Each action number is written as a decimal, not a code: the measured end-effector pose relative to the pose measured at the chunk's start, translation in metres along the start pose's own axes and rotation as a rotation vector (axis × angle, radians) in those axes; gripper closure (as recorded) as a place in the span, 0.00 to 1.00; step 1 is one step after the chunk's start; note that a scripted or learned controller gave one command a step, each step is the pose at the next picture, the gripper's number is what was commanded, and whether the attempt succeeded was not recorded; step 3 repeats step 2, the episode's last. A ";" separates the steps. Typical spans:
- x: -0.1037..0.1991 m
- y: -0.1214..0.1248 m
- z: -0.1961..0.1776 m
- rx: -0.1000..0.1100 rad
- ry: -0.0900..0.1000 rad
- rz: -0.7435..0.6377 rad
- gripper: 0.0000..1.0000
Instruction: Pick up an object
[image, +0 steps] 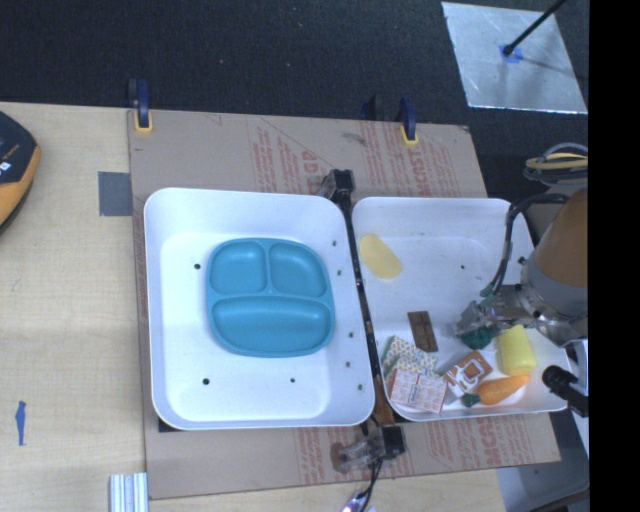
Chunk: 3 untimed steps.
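- Light wood counter (70, 330) carries a brown cardboard sheet (300, 150), fastened at its far edge by two clamps with blue handles (140, 105) (406, 118); dark floor lies beyond.
- Two shallow white bins sit side by side on the cardboard, their inner rims touching.
- Left bin (175, 300): holds one blue divided plate (269, 296) with three compartments, lying flat near the bin's middle.
- Right bin (440, 225): holds all loose objects.
  - Pale yellow flat object (380, 256) lies near the bin's left wall, towards the far side, well apart from the others.
  - Small brown block (422, 330) lies near the middle of the bin.
  - Patterned packets (412, 375) are clustered at the near left corner, touching one another.
  - Small red-and-white carton (468, 372) lies just beside the packets.
  - Orange carrot-shaped object (503, 389) lies against the near rim, just beside the carton.
  - Yellow block (516, 349) sits just above the carrot-shaped object.
- Arm (560, 260) enters from the right, over the right bin's right side.
- Gripper (484, 318) is low in the right bin, just beside the yellow block on its left; whether its opening is wide or narrow cannot be told, and no object is visibly gripped.
- Yellow-and-black device (12, 165) lies on the counter at the left edge.
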<state>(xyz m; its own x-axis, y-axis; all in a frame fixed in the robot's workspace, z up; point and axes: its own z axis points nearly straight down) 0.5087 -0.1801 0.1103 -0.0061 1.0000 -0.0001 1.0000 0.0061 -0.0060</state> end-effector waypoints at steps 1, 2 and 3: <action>0.027 0.066 0.016 -0.010 -0.002 -0.004 1.00; 0.099 0.093 -0.089 -0.016 0.002 -0.006 1.00; 0.099 0.093 -0.089 -0.016 0.002 -0.006 1.00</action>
